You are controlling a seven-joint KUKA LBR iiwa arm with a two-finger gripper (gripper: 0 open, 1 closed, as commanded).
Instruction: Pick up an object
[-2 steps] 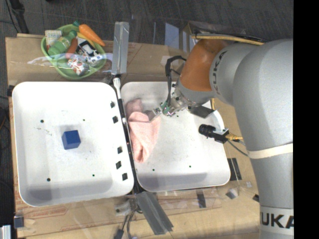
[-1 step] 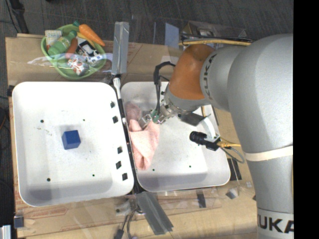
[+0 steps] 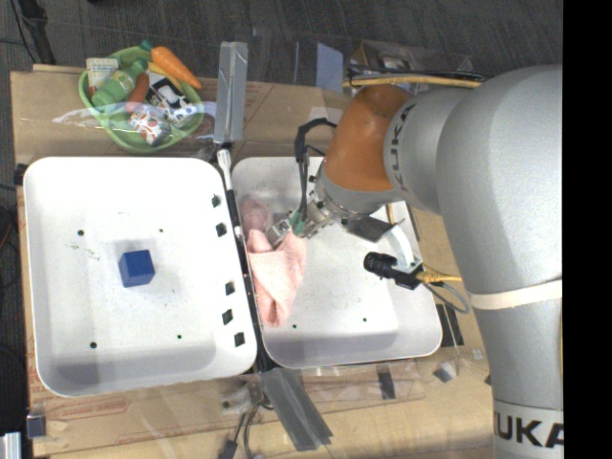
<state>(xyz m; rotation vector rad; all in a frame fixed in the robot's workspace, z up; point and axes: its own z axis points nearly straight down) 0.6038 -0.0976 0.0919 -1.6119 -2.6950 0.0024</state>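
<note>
Camera view: my hand (image 3: pixel 287 228) sits on the pink cloth (image 3: pixel 275 266) at the right bin's (image 3: pixel 382 338) left wall; finger state indeterminate. Cloth's long axis trails toward the bin's near edge.

The gripper (image 3: pixel 287 228) hangs over the right bin (image 3: pixel 382 338), at the upper end of a cloth (image 3: pixel 277 271) lying below it. Well left sits a cube (image 3: pixel 137 267) in the left bin (image 3: pixel 57 352). A bowl (image 3: pixel 143 98) stands on the tabletop (image 3: pixel 277 98), up and left.
</note>
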